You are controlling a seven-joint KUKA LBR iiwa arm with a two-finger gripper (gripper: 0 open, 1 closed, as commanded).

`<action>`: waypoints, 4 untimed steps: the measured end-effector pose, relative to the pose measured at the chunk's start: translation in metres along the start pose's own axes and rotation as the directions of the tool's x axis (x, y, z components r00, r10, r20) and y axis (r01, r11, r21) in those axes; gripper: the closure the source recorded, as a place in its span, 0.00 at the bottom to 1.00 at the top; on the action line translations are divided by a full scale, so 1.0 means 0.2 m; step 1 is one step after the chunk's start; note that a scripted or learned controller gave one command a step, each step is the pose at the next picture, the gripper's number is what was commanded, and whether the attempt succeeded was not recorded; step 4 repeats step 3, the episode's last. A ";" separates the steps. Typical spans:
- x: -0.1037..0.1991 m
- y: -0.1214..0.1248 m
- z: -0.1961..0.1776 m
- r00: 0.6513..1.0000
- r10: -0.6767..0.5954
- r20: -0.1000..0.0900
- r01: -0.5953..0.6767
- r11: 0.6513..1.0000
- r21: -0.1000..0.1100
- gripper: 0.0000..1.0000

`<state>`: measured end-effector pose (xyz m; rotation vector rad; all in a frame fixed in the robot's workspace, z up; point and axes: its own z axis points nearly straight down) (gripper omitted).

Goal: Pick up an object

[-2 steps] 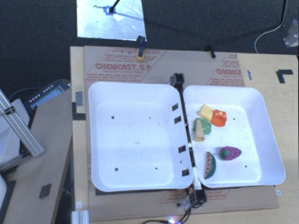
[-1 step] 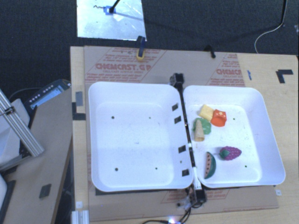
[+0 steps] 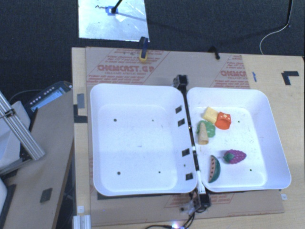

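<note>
A watermelon slice (image 3: 214,169) lies near purple grapes (image 3: 234,156) in the right bin (image 3: 274,128); tool's state: cannot tell.

The bench (image 3: 81,142) carried a printed cardboard sheet (image 3: 157,66), and on that sat two white bins (image 3: 138,92) side by side, edges touching.

Two bins sit side by side on the bench (image 3: 81,142), the left bin (image 3: 138,175) beside the right bin (image 3: 267,142), which holds a cheese wedge (image 3: 210,114) touching a pepper (image 3: 223,120), an ice-cream cone (image 3: 205,131) in front of them, grapes (image 3: 234,156) nearer still, and a watermelon slice (image 3: 214,169) left of the grapes.
</note>
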<state>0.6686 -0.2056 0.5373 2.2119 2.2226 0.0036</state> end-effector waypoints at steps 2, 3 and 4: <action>0.00 0.00 0.01 1.000 0.000 -0.001 0.000 1.000 0.003 1.00; 0.00 0.00 0.01 1.000 0.000 -0.001 0.000 1.000 0.003 1.00; 0.00 0.00 0.01 1.000 0.000 -0.001 0.000 1.000 0.003 1.00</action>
